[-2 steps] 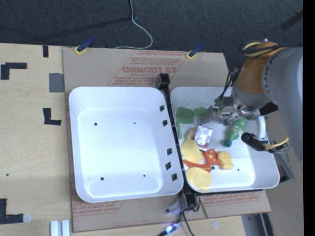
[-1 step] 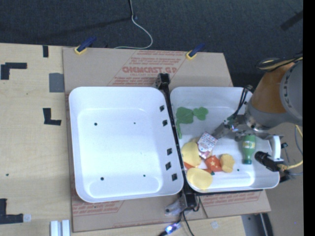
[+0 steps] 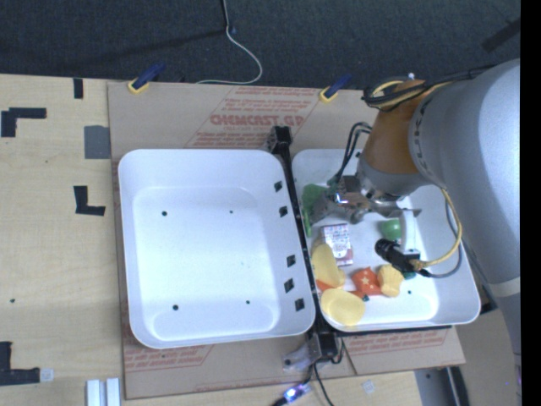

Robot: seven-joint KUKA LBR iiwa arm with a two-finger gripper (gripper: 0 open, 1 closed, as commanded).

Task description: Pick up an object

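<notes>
The grey arm's two-finger gripper [image 3: 345, 203], its state impossible to tell, hangs near the right white bin's [image 3: 439, 307] left wall; crowded yellow plastic pieces [image 3: 325, 265] could jam a grasp.

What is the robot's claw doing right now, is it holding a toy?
Gripper: cannot be told. It is down in the right bin, above the pile of toys, and the fingers cannot be made out.

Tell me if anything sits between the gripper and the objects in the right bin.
Nothing visible does. The gripper is already low inside the right bin, near its far left corner. A green object lies right beside it, and the small carton and yellow pieces lie just nearer the camera, uncovered.
</notes>
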